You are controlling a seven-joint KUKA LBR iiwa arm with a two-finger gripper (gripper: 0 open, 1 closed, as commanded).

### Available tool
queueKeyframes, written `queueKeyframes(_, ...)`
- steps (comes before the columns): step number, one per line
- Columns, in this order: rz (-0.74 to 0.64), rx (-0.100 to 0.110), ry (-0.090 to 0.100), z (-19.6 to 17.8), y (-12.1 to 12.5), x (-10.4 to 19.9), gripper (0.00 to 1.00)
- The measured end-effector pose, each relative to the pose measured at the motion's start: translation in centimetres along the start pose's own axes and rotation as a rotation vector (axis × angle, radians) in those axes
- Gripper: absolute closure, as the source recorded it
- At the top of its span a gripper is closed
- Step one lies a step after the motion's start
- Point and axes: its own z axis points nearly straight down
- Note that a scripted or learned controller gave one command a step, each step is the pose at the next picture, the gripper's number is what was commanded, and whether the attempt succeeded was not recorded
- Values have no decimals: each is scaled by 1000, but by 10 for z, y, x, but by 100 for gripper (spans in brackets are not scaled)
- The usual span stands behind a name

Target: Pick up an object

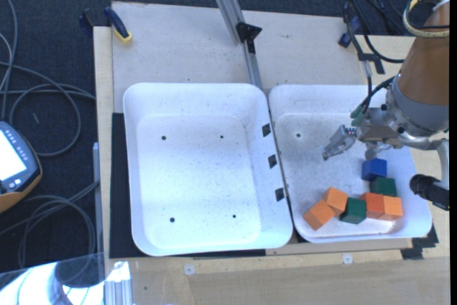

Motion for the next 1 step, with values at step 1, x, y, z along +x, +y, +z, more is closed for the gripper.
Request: queueKeyframes(1,4,-1,-2,79,8,-22,0)
